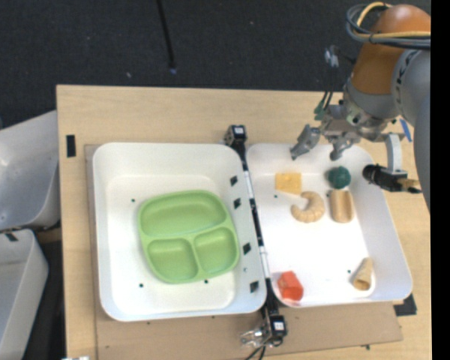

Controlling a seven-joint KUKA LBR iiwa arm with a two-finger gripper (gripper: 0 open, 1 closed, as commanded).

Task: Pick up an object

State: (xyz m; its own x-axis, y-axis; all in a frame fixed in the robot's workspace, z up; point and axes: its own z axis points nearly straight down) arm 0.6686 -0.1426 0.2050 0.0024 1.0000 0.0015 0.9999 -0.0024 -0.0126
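the gripper (320, 145) hangs over the far edge of the right bin (382, 238), its two fingers spread apart with nothing between them. just in front of it in that bin lie a yellow cheese wedge (289, 183), a dark green ball (338, 176), a tan croissant (309, 207) and a tan bread roll (340, 205) close together, with a red block (289, 286) at the near left corner and a cone-shaped piece (362, 274) near the near right corner. the left bin (112, 201) holds a green divided plate (187, 235).
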